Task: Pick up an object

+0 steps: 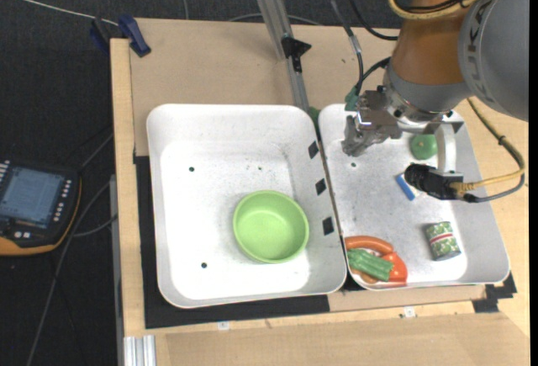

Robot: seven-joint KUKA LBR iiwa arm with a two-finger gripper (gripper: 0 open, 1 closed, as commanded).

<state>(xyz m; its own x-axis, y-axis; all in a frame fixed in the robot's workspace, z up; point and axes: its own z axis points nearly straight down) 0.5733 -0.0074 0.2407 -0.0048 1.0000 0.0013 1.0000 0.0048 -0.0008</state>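
Nothing is lifted yet: my jaws [357, 140] hang over the far end of the right bin [370, 188], and whether they stand wide or narrow I cannot tell. Candidates lie near: a green piece [423, 145] just beside, a small can [442, 240] (lying tilted), orange-and-green toy food [376, 260].

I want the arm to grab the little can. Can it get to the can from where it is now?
Probably yes. The can sits by itself near the front of the right bin, with nothing on top of it. The end effector hangs over the same bin's back part, so it looks like a short, open path.
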